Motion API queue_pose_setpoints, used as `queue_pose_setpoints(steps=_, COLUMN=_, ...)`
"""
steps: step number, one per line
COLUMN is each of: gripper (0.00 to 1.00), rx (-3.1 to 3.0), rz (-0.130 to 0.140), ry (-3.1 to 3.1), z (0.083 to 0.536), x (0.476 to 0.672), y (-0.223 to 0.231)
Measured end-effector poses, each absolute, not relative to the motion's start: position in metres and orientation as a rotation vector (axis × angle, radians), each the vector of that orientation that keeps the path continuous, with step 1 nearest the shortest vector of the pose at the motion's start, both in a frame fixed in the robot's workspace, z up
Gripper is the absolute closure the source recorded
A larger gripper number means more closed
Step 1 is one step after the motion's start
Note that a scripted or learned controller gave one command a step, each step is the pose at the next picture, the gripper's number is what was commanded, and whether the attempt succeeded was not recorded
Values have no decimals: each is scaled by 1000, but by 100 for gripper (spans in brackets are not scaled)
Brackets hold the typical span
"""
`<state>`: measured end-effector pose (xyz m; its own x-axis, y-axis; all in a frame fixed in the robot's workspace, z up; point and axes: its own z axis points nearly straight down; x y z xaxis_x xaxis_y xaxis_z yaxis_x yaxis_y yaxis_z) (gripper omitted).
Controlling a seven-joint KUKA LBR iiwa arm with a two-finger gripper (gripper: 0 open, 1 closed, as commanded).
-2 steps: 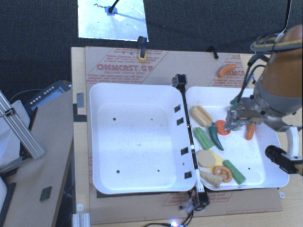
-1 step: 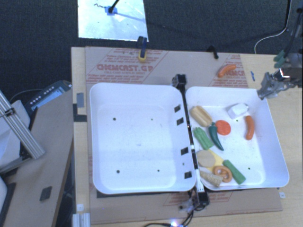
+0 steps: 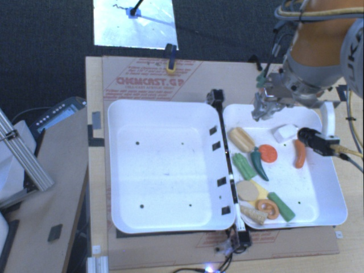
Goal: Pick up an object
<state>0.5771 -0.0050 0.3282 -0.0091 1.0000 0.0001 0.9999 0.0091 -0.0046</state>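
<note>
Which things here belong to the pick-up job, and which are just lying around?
Belongs to the job:
gripper, poised over the right bin
toy foods in that bin: corn cob, red tomato slice, carrot, white block, green pepper, pretzel

Just lying about:
left bin
yellow clip on the cardboard
silver sheet beyond the bench
</note>
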Motion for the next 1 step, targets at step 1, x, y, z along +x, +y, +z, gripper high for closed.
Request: queue_pose_setpoints(steps=1, gripper=100, rx=-2219, rz=8, ry=-2218, z=252, x=559, y=-22)
